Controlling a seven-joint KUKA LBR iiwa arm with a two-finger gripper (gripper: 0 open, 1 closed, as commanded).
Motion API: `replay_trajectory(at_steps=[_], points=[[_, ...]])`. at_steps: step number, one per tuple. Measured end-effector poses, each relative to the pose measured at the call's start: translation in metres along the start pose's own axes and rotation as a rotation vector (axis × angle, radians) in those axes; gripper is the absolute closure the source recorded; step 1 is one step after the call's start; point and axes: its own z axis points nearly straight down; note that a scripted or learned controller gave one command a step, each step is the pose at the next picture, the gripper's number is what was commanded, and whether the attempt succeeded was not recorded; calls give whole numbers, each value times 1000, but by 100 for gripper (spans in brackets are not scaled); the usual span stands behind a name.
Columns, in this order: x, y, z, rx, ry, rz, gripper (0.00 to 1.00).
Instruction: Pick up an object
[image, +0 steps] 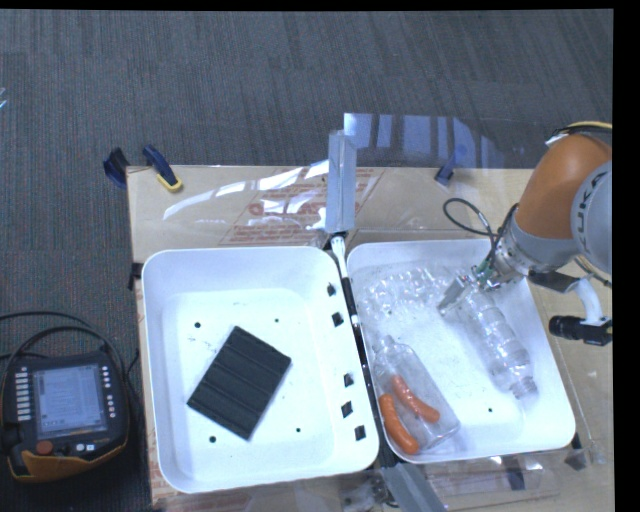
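Bottles and packaging lie in the right bin (560, 420): a clear plastic bottle (503, 348) stretches lengthwise along the bin's right half, its cap end toward the near right corner, and a crumpled clear wrapper (405, 290) sits in the far left part of that bin. Near the bin's front left, a clear pouch (412, 398) lies at a slant and contains two orange sausage-shaped pieces (408, 410). The left bin (160, 300) holds one flat black ribbed pad (240, 382), turned diagonally, resting on the floor well apart from the walls. The arm (565, 200), with its orange band, enters from the right; its gripper (462, 293) hangs over the far part of the right bin, just at the upper end of the bottle. Whether the jaws are spread or pressed together cannot be told, nor whether they touch the bottle. A control tablet (62, 404) lies on the floor left of the bench. Two clamps (140, 166) grip the bench's far left corner.
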Motion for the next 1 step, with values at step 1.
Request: replay_trajectory(at_steps=[1], points=[[0, 1, -60, -4, -2, -135, 0]])
